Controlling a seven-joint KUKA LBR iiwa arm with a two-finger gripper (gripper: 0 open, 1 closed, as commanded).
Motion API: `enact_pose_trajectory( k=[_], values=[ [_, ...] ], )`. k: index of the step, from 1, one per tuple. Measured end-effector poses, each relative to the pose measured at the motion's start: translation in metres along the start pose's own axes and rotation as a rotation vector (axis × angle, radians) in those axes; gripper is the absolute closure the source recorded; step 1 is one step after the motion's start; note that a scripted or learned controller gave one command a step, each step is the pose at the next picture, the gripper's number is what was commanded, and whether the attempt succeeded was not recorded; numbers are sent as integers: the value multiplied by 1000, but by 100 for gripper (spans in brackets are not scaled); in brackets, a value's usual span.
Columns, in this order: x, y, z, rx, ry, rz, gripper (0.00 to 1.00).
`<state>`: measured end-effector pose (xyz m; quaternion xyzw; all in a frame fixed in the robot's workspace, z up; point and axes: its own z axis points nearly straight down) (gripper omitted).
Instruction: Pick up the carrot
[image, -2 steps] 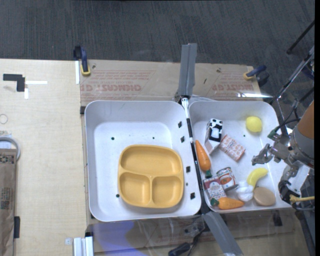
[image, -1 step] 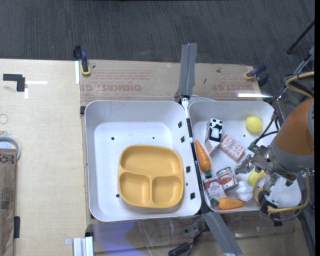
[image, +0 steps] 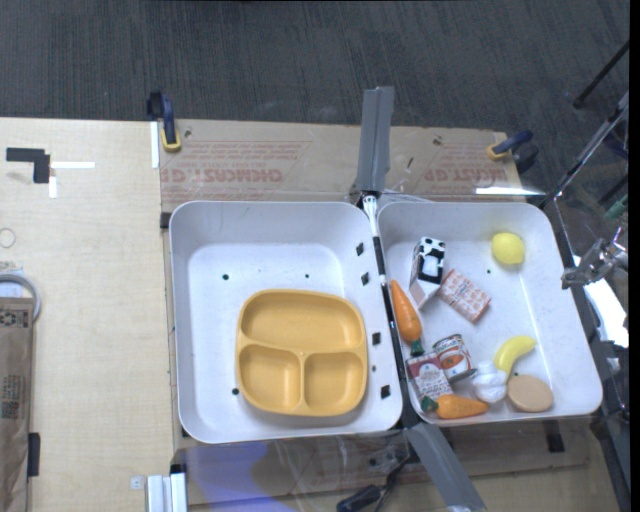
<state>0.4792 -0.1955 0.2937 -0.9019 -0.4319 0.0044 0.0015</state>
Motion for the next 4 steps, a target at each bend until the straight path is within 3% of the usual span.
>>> enact_pose_trajectory(
  k=[1,2,3,4],
  values=[
    [-16,12,-95,0,-2,413,0],
    [32,-26,-5,2,-2,686,0],
    [32,-24,-10,7,-14,681,100],
    [33,-23,-14,12,-26,675,100]
  ],
)
